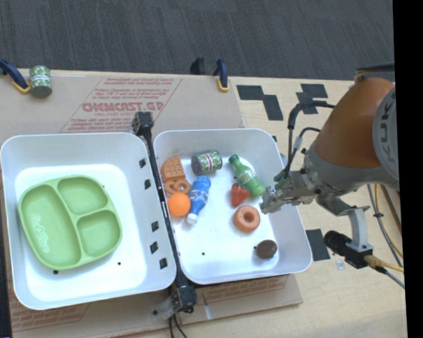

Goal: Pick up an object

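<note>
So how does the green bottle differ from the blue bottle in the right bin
The green bottle is green with a darker cap and lies toward the bin's right wall, near the tool. The blue bottle is blue with a white cap and lies nearer the middle, touching the orange ball. The green one's cap points up-left, the blue one's down-left. Both lie on their sides in the right bin.

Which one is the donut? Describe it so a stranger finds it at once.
Start at the right bin, the one crowded with toys. Near its right wall, just below the red piece and green bottle, lies the donut. It is the one orange-brown ring with a hole; the brown piece below it is darker and solid.
</note>
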